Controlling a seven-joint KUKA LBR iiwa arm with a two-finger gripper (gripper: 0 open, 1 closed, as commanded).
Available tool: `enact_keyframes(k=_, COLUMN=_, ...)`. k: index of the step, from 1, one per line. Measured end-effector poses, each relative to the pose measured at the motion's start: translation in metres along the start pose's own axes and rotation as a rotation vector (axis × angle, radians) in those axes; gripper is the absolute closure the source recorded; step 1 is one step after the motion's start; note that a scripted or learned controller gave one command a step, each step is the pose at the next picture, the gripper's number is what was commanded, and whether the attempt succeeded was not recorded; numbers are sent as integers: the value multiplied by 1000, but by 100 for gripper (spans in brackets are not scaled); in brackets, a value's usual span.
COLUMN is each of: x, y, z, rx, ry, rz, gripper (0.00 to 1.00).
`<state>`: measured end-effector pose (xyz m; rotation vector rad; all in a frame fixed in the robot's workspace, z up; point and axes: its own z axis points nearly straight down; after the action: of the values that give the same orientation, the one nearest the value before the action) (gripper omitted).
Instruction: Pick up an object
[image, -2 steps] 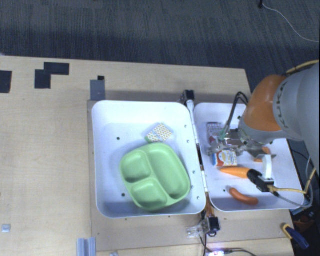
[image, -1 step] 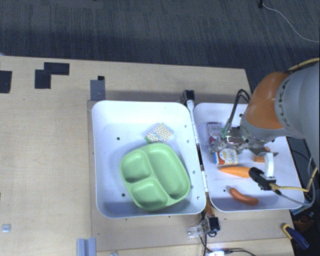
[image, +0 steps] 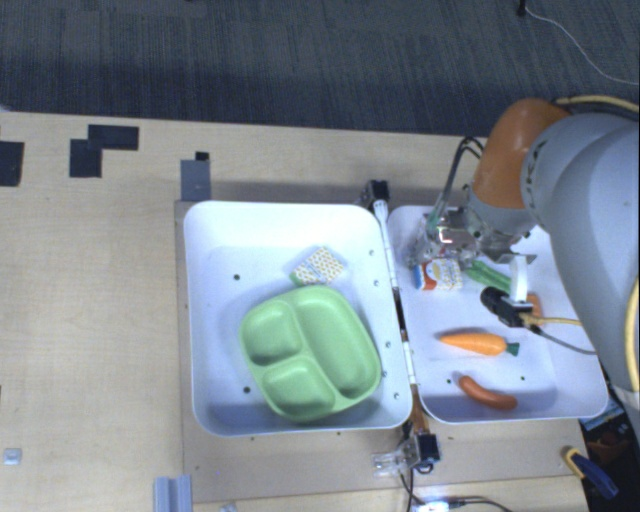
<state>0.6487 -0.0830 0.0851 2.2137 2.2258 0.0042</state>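
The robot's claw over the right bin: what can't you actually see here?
- Gripper: its fingers are blurred and small in the camera view, against a small red and white object.
- Green object: partly behind the arm, kind unclear.
- Right bin: its far side is covered by the arm.

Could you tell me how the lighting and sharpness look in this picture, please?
Camera view: soft, even light, with faint shadows under the green divided plate and along the left bin's walls; overall slightly blurred, so the small packet and the items by the gripper lack detail; the grey arm is close and out of focus.
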Motion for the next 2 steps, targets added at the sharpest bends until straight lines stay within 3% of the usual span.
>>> enact_keyframes(k=1, x=0, y=0, z=0, rx=0, ry=0, rz=-1, gripper=0)
enact_keyframes(k=2, x=0, y=1, z=-11, rx=-4, ry=-1, rz=-5, gripper=100)
